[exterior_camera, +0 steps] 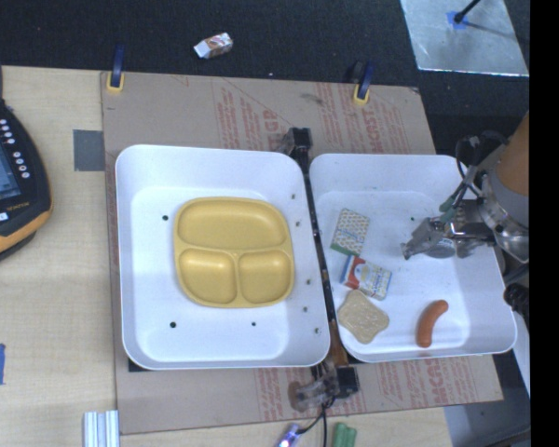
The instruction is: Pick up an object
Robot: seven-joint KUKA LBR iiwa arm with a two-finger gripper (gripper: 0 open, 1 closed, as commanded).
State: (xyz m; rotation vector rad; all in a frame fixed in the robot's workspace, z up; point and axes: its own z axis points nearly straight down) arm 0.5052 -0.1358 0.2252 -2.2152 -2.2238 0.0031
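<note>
I see my hand (419,246) low over the right bin (401,168), fingers apart, holding nothing, a little sausage (430,323) near the front, a cracker (363,316) and small packets (351,232) left of it, a yellow tray (233,250) in the left bin (140,277)

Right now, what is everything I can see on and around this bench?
White bins: 2, side by side, left bin, right bin.
Divided plate: 1, yellow, three compartments, in the left bin.
Checked packet: 1, pale green-grey, right bin, upper left.
Small packet: 1, blue, red and white, right bin, middle left.
Cracker: 1, tan, right bin, lower left.
Sausage: 1, orange-brown, right bin, lower right.
Control pendant: 1, black and orange, bench's left edge.
Wrapper: 1, silvery, on the dark floor beyond the bench.
Gripper: 1, grey metal, over the right bin.
</note>
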